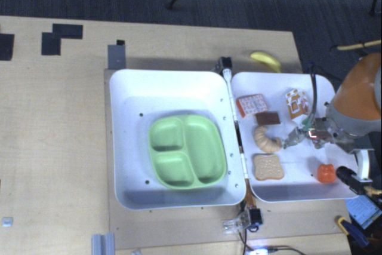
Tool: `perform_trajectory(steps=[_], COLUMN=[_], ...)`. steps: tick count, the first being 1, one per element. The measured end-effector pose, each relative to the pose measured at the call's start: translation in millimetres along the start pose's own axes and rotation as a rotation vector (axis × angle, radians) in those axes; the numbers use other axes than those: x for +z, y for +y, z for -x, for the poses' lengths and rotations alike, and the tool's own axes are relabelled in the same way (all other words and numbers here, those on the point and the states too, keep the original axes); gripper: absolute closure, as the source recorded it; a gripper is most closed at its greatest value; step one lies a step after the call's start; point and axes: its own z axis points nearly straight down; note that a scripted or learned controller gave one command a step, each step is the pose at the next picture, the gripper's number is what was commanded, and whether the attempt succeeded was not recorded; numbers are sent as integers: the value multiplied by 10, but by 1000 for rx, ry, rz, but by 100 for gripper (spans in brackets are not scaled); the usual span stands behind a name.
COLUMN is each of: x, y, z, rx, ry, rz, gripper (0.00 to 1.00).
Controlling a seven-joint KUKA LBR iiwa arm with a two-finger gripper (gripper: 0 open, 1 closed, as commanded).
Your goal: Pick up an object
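The right bin holds several toy foods. A croissant lies near its middle, a slice of toast is in front of it, and a brown block sits behind it. Further back are a red and white waffle-like piece and a small printed packet. An orange piece rests near the front right. My gripper reaches in from the right, low over the bin floor, just right of the croissant. Nothing shows in its grasp.
The left bin holds a green divided plate. A yellow banana lies on the bench behind the right bin. The ridge between the bins runs left of the foods. Black markers sit at the bench's far left.
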Motion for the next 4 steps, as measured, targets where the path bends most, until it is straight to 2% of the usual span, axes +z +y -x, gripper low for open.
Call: perform_trajectory(steps=[1,2,3,4], x=[141,28,52,-547], y=[-348,-327,49,591], z=[-607,-607,231,14], rx=[1,0,3,-2], ry=[-1,-2,-2,-1], rz=[5,11,0,3], gripper=[0,100,100,100])
